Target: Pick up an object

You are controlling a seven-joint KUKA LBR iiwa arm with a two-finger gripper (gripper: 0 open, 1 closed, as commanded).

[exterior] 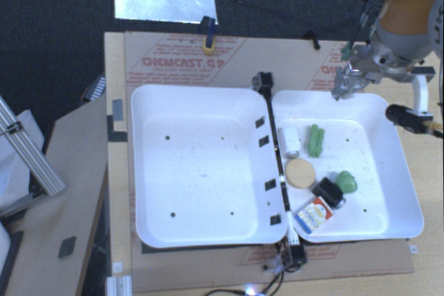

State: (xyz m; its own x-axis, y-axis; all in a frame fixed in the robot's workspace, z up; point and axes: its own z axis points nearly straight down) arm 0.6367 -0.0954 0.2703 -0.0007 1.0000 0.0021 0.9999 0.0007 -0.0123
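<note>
Pickup stage: nothing is yet lifted, as far as can be judged. The pincer (345,89) is seen above the far rim of the right bin (399,149), near that bin's far right corner, carried by the grey arm (409,3) with its orange band. Nothing is seen between the pincer and the bin floor, and no object hangs beneath it; whether its tips are spread or closed cannot be told, since they are small and blurred against the cardboard sheet (229,59) on the desk (430,149).

All candidate objects are gathered toward the left wall and near left corner of the right bin. A white cylinder (291,140) lies just beside the dividing wall, with a green ridged piece (316,141) near it toward the bin's middle. A tan disc (300,173) sits nearer the front edge; a black block (328,190) and a green rounded object (347,182) are touching or nearly so. A small red-and-white carton (313,215) rests close to the near left corner. The left bin (201,163) carries only small dark marks on its floor.

Remaining, by this judgement: descent over one object, closure, and lift. The arm is cut off at the right and top edges. The carton's printing cannot be read, and contact between the black block and carton cannot be settled.
</note>
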